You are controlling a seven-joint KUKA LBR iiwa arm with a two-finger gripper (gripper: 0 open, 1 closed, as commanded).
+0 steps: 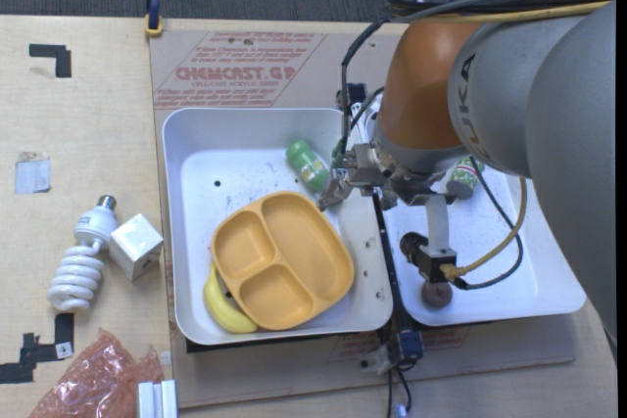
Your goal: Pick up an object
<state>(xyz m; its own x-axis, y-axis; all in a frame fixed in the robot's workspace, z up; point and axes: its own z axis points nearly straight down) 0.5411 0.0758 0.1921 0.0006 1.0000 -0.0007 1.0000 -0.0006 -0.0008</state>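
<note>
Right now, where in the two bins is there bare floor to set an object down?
Left bin: a bare patch in the far-left part, bordered by the yellow tray and green bottle; the near half is crowded by tray and banana. Right bin: bare floor near its right front, beside the arm.

The white bins (186,210) look like smooth, slightly glossy plastic, the orange divided tray (284,259) matt plastic, the tabletop (78,132) pale raw wood, and the arm's orange band (421,93) glossy.
</note>
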